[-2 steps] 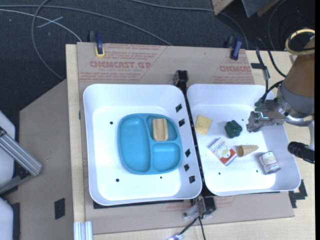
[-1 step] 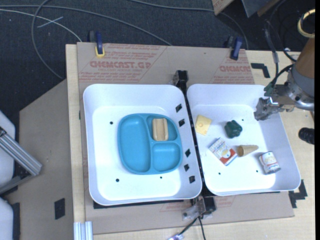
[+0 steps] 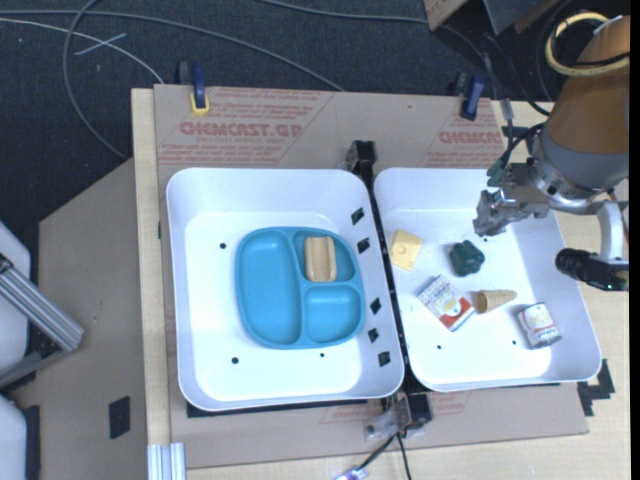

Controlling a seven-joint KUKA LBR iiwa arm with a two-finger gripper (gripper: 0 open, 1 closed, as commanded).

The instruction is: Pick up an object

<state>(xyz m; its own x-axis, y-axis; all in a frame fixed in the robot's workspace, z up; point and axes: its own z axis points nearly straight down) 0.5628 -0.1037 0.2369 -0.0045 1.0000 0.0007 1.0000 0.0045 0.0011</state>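
The right bin point(image 3: 560, 368) holds several small objects: a yellow cheese wedge point(image 3: 405, 249), a dark green lump point(image 3: 466, 258), a red and white packet point(image 3: 446, 302), an ice cream cone point(image 3: 493, 300) and a small white can point(image 3: 538, 324). My gripper point(image 3: 492, 214) hangs over the upper part of this bin, just above and to the right of the green lump. Nothing shows between its fingers, and their state is hidden at this angle. In the left bin point(image 3: 200, 358) a blue divided plate point(image 3: 270, 288) carries a tan bread piece point(image 3: 320, 258).
A black clamp strip point(image 3: 372, 268) runs between the two bins. Blue clamps point(image 3: 199, 86) hold the cardboard base at the back corners. Cables point(image 3: 100, 38) lie on the dark floor behind. A black part of the arm point(image 3: 590, 266) juts over the right bin's right rim.
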